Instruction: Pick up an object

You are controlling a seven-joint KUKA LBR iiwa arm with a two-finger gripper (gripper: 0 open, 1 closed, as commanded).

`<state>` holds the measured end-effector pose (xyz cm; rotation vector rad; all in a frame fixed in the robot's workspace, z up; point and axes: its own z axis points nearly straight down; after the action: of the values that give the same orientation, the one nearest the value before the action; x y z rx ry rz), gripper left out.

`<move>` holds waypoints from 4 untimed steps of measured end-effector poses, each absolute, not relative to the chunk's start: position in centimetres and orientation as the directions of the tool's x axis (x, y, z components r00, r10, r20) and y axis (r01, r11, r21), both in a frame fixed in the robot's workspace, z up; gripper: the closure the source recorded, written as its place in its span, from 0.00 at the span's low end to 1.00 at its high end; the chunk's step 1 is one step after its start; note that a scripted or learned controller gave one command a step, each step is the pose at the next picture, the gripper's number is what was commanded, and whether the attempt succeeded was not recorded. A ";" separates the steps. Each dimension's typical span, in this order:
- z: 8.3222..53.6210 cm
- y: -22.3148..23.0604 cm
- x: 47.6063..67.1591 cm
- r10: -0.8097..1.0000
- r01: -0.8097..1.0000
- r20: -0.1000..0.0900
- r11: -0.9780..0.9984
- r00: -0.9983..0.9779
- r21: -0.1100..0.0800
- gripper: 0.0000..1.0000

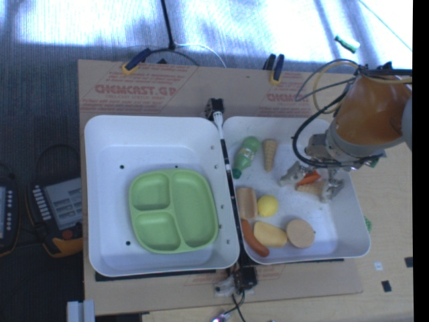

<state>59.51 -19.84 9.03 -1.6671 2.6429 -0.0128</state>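
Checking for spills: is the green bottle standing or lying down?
Lying down: the green bottle rests on its side in the right bin, beside the cone.

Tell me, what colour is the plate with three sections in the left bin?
Light green. The plate shows clearly in the camera view.

You look down on a brown cardboard sheet (134, 89) with red print, spread beneath the two white bins (107, 146). Clamps pin its far edge: a yellow-and-blue clamp (136, 60) at about eleven o'clock and a dark clamp (274, 66) near one o'clock. Around the sheet lies dark grey carpet (40, 113). Along the top, towards twelve o'clock, you see a bright patch of light (221, 9) striped with shadow, crossed by a thin black pole (165, 15). At nine o'clock, a control pendant (57, 203) with cables rests on the floor.
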 end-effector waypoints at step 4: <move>9.0 -15.0 64.5 -0.996 -0.996 -0.002 -0.086 0.086 -0.007 0.00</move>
<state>64.51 -14.97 8.95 -2.3099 2.1190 -0.0052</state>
